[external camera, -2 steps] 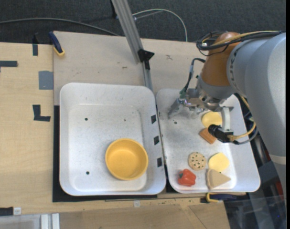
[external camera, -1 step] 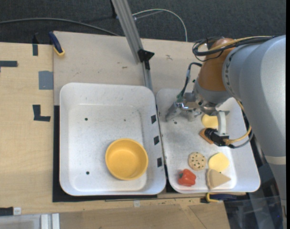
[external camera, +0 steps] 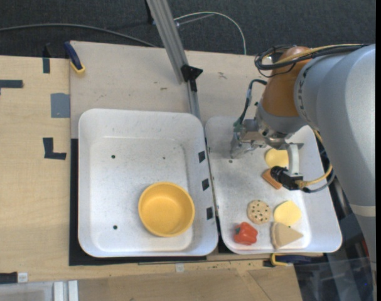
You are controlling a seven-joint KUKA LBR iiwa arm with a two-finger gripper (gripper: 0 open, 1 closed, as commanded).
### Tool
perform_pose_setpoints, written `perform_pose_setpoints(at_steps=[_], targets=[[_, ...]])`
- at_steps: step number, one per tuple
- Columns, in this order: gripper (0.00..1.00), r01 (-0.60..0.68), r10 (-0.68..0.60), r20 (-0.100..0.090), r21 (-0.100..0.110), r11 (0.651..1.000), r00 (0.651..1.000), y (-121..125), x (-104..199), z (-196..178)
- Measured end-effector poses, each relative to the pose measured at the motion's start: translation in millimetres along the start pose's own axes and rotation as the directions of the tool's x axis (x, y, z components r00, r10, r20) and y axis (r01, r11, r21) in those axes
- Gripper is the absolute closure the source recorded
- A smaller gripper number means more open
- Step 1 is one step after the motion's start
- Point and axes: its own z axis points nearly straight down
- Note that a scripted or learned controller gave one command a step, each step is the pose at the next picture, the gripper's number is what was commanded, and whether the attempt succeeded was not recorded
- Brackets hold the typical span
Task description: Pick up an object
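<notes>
My gripper [external camera: 240, 148] hangs over the upper left part of the right bin [external camera: 231, 190], fingers open and pointing down with nothing between them. To its right lies a pale yellow piece [external camera: 277, 157], partly under the arm's wrist, and just below that an orange block [external camera: 272, 179]. Lower in the same bin are a chocolate-chip cookie [external camera: 258, 211], a yellow round piece [external camera: 288, 213], a red pepper [external camera: 245, 233] and a tan wedge [external camera: 286, 236]. A yellow bowl [external camera: 166, 209] sits in the left bin [external camera: 115, 137], near its front right.
A slanted metal pole [external camera: 171, 36] runs from the top down to the bins' shared edge. The grey arm [external camera: 341, 105] with cables covers the right bin's right side. A blue and yellow clamp [external camera: 74, 56] lies at the bench's back left.
</notes>
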Motion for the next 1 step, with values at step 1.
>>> perform_pose_setpoints(at_steps=[1], targets=[[1.0,-0.002,0.002,0.0,-0.006,1.0,1.0,-0.8,2.5,-42.4]])
